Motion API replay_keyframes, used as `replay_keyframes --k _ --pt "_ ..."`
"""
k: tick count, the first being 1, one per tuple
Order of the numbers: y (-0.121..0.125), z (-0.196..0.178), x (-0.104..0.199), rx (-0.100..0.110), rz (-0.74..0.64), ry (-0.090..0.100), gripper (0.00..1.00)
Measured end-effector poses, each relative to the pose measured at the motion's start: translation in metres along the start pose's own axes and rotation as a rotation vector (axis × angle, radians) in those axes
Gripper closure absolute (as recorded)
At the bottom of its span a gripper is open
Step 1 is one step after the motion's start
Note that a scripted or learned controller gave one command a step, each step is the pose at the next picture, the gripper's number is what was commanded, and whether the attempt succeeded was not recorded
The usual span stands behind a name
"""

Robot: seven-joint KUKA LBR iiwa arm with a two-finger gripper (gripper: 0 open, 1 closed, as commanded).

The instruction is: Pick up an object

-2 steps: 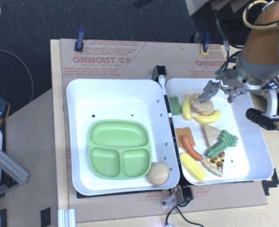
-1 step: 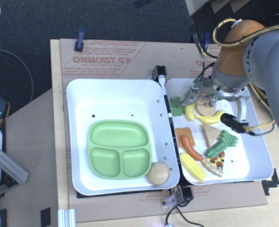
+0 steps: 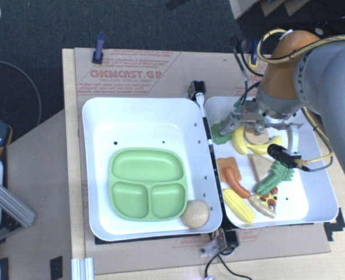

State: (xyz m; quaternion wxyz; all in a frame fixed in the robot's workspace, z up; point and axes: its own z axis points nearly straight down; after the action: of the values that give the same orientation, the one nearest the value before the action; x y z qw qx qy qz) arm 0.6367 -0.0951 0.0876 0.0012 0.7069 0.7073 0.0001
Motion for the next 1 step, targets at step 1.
replay_keyframes --k 1 --pt "-0.0685 -0.1027 0.0422 0.002 -0.003 0.004 0.0"
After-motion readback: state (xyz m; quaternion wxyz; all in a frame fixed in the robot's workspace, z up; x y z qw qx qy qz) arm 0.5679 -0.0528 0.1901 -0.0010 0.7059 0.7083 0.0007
